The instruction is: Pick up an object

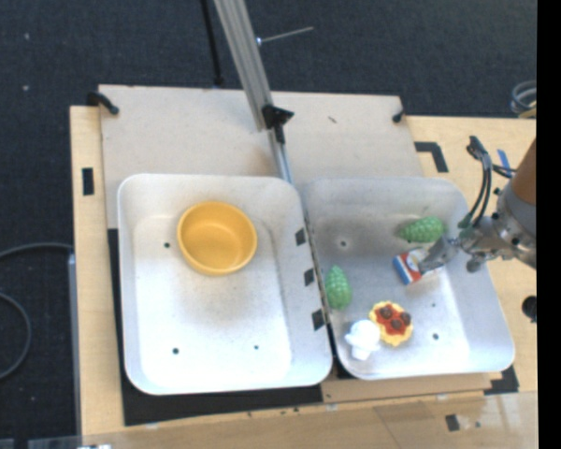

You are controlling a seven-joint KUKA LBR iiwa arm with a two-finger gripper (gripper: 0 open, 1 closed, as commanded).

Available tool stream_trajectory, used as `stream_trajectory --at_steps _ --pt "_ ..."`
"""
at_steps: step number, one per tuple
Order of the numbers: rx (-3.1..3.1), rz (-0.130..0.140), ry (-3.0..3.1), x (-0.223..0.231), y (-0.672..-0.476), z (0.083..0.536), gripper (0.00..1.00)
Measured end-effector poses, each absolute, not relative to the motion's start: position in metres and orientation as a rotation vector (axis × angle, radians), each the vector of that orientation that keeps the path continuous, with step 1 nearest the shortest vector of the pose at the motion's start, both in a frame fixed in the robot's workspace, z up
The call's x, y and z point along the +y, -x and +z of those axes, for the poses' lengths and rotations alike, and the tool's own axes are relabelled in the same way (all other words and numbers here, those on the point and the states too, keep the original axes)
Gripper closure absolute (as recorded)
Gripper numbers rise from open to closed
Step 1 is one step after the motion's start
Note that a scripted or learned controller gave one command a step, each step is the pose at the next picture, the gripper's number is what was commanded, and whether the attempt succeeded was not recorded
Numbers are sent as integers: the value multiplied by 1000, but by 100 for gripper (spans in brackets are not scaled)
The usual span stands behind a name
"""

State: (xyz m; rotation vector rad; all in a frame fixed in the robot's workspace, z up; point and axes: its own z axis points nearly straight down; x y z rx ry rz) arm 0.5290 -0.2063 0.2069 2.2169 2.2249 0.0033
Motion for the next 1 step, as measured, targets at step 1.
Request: stream_trajectory --at_steps 1 --pt "2224 4 -2217 -206 -529 207 0"
